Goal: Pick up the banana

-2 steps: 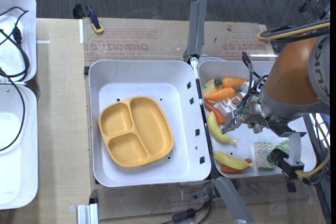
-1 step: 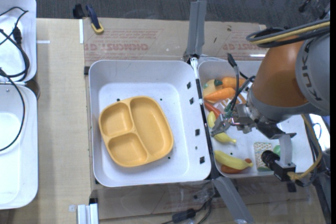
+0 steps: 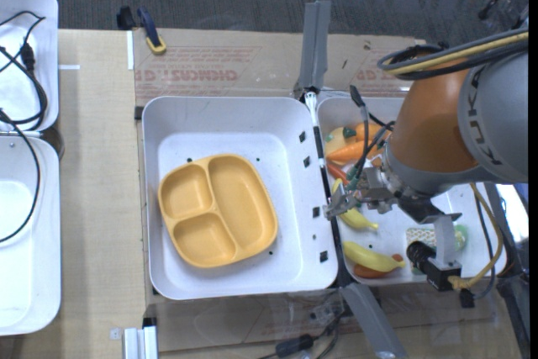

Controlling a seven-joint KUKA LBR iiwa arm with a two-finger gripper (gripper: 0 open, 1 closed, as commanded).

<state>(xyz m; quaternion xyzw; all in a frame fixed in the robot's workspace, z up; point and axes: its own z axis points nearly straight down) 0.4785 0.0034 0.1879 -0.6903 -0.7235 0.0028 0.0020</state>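
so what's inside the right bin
In the right bin lie two yellow bananas, orange carrot-like pieces and something red under one banana. The arm covers much of the bin.

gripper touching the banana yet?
Cannot tell. In the camera view the gripper sits right over one banana, but the slanted angle hides any contact or gap.

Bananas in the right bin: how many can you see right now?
2. One banana lies just under the gripper, near the bin's left wall. The other banana lies nearer the front edge, on something red. The arm covers much of this bin, so more may be hidden.
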